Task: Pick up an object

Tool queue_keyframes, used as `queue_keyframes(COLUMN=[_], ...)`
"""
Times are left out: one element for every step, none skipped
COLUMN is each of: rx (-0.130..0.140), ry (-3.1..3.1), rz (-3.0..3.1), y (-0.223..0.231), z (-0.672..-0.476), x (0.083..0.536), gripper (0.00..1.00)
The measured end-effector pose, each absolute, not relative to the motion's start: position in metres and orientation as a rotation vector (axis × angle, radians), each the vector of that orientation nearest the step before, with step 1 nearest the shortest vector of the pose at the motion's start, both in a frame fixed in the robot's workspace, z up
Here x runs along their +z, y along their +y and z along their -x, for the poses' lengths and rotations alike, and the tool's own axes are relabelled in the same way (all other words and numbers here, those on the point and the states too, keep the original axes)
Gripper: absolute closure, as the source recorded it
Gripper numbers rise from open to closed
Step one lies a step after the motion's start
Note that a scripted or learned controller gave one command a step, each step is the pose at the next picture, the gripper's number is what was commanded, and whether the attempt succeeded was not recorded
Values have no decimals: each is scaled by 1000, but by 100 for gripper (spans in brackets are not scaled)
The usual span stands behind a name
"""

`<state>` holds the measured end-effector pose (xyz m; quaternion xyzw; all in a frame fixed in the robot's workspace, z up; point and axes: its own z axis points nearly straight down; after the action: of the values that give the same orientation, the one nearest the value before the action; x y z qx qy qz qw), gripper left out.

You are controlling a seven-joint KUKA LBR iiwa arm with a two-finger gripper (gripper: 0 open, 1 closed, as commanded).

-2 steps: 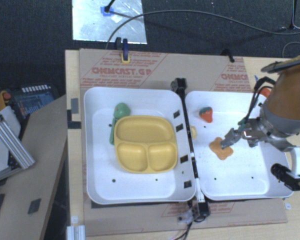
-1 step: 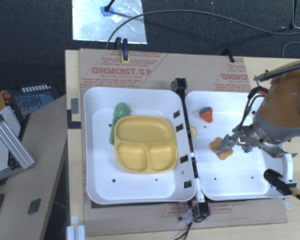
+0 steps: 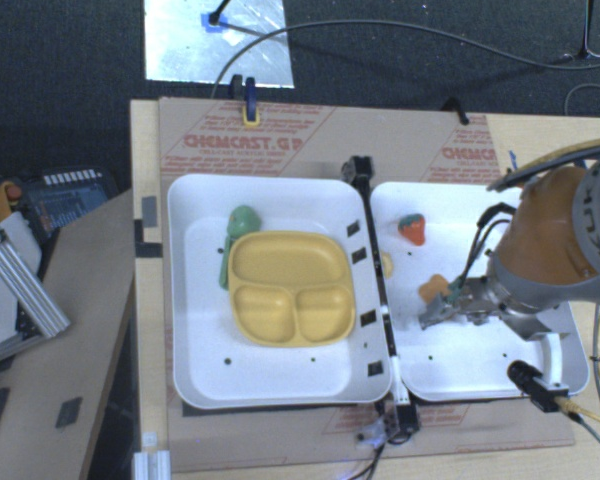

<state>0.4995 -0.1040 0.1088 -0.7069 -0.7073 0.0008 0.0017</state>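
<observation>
Bench on dark carpet, seen from above at a slant.

A tan wooden bench (image 3: 145, 133) carries a brown cardboard sheet (image 3: 310, 133) printed in red lettering. Dark carpet (image 3: 60, 68) lies beyond it, crossed by black cables (image 3: 430, 38), with a shiny metal plate (image 3: 217, 26) on it. At the left stand a lower grey table (image 3: 70, 298) and an aluminium rail (image 3: 15, 268). Lighting is even.
</observation>
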Motion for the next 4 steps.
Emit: queue_keyframes(rx=[0, -4, -5, -6], ry=[-2221, -2224, -2228, -2230], rz=[2220, 2222, 2222, 2221], y=[-104, -104, -107, -109], z=[-500, -501, -501, -505], x=[83, 96, 139, 182], gripper=[0, 100, 100, 100])
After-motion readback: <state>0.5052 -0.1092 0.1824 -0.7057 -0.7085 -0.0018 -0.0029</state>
